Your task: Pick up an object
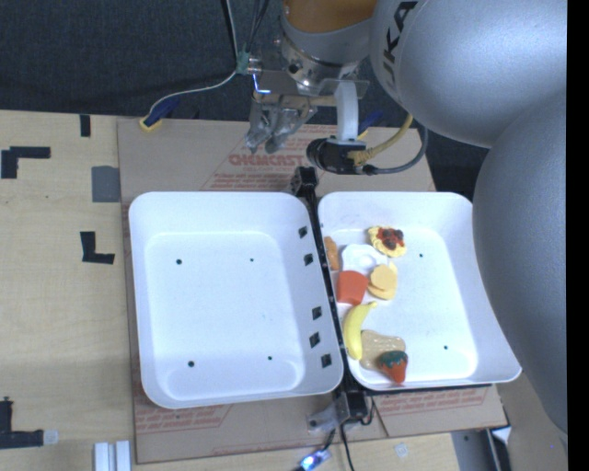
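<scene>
The large grey arm (488, 83) fills the upper right and runs off the top and right edges, so its base and most of its length are cut off; its bulk also hides the far right corner of the right shallow white bin (451, 276). The orange band (327, 14) above the wrist is clipped by the top edge.

The metal two-finger gripper (271, 138) hangs over the brown cardboard sheet (184, 156) beyond the far edge of the bins, roughly above the seam between them. Its fingers are small, dark and blurred against the printed cardboard, so I cannot tell how far apart they stand; nothing can be seen between them, and they touch no toy.

The toys lie clustered in the left half of the right bin. Farthest is a small yellow piece with a red and dark top (387, 240). Nearer are a pale yellow rounded piece (384, 282) and, just left of it, an orange-red block (351, 287). A thin orange piece (330, 253) lies against the left wall. A yellow banana (354, 329) curves nearer, beside a translucent beige lump (377, 345) and a red strawberry (394, 365).

The left shallow white bin (147, 276) sits just beside the right one.
</scene>
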Available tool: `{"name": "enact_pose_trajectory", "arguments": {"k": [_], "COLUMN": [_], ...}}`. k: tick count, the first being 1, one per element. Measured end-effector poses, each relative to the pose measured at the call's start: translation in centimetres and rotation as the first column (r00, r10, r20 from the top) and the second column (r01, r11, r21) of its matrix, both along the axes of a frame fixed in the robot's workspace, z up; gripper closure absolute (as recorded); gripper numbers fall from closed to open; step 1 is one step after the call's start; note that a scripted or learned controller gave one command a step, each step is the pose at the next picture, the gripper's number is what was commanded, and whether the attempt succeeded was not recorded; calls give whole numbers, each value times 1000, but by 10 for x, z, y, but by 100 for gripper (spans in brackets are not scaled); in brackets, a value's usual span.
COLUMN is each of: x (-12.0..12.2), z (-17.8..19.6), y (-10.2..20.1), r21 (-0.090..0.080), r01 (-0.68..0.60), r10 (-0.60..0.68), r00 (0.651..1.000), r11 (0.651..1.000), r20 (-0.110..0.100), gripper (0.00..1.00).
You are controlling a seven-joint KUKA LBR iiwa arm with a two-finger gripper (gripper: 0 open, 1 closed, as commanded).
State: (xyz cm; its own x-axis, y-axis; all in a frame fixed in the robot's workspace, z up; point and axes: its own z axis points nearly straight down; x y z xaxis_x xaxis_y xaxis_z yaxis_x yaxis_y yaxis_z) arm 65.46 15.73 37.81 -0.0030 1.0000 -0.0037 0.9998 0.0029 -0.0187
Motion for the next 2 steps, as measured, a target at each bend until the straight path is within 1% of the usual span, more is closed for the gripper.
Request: {"name": "enact_pose_trajectory", "arguments": {"k": [1, 2], "x": [13, 13], "z": [41, 165], "y": [81, 73], "r21": [7, 8], "r01": [-6, -1], "r10": [6, 0], "r00": [1000, 1000], "r11": [1000, 1000], "r20": [21, 31], "gripper": [100, 100]}}
